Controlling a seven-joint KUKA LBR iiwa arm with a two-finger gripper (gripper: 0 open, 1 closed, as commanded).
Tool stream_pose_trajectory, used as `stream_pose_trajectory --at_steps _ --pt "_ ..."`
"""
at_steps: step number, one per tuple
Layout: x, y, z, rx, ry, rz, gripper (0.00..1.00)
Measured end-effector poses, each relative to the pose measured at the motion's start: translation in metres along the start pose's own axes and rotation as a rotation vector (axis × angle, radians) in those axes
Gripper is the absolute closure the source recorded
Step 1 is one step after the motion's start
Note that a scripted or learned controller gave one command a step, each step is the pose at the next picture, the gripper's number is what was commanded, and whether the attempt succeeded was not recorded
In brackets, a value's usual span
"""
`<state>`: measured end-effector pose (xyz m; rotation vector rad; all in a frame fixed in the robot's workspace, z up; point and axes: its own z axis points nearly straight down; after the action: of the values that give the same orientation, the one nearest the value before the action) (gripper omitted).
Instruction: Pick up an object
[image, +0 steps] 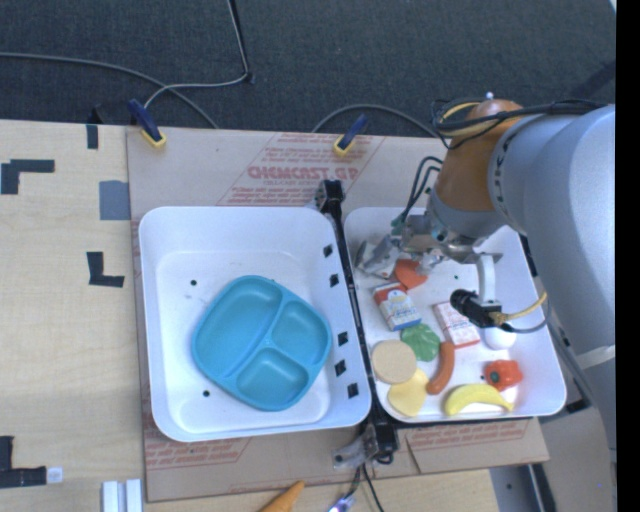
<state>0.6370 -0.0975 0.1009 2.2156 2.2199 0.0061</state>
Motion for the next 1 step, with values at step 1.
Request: stream_pose_trajectory --at_steps 1 --pt "0.0009 -0.0192 0.0056 -0.024 -0.008 -0.001 0.00"
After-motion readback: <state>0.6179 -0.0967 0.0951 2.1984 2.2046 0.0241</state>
